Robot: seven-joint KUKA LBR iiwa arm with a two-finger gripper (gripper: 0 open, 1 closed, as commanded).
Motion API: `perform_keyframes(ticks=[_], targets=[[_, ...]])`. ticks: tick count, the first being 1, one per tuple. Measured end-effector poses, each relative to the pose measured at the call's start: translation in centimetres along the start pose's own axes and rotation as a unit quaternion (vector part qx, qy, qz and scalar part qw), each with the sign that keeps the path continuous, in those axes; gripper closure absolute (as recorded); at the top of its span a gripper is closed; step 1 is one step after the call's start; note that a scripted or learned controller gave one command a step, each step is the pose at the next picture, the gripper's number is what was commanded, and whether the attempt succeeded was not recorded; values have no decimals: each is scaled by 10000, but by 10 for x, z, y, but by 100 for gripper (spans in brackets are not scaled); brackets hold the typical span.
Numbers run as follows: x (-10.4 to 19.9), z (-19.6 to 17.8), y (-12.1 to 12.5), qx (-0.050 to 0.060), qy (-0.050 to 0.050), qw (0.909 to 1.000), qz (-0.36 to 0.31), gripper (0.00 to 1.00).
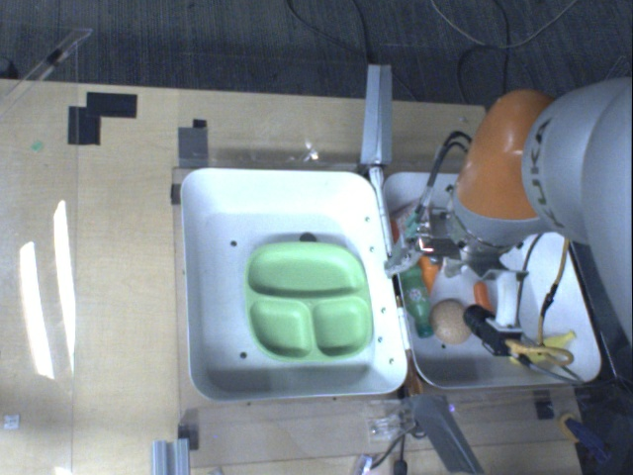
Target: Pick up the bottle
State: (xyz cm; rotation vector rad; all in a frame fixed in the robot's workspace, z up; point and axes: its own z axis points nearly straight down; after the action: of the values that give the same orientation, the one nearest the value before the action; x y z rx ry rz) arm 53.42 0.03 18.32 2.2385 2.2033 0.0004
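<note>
A small green bottle (414,295) lies in the right bin (584,359), lengthwise against the bin's left wall. My gripper (409,252) hangs at the end of the grey and orange arm, directly above the bottle's far end and close to the wall between the two bins. From this angle I see nothing held in it. The arm's body hides the back part of the right bin.
Beside the bottle's near end sits a beige ball (451,322). Orange pieces (428,271) lie just right of the gripper. The left bin (208,265) holds a green divided tray (309,299). The wall between the bins runs right beside the bottle.
</note>
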Motion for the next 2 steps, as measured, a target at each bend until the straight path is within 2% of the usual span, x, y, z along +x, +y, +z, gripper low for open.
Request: perform_keyframes(ticks=[1, 2], targets=[[31, -115, 26, -10, 0, 9977, 682, 0], [10, 1, -47, 14, 1, 9985, 539, 0]])
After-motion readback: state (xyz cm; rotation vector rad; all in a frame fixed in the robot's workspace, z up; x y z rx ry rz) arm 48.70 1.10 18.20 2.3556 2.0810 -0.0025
